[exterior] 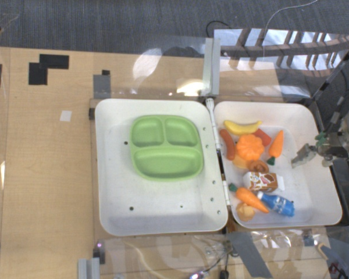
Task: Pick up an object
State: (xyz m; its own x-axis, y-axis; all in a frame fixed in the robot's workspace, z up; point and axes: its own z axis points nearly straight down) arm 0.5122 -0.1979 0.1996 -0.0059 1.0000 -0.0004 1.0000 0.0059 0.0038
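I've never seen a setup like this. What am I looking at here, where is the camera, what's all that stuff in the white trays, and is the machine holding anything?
You are looking down at a slant from one fixed camera above a bench. On it sit two shallow white bins side by side. The left bin holds a green plate with three compartments. The right bin holds a heap of toy food near its left side: a yellow banana, an orange pumpkin, carrots, a small carton and a blue bottle. Coming in from the right is a robot arm, ending in a two-finger gripper, its hand. The gripper is over the bare right part of that bin, apart from the toys. I see nothing between its fingers, so it holds nothing at this moment. Its job is to pick up one object.
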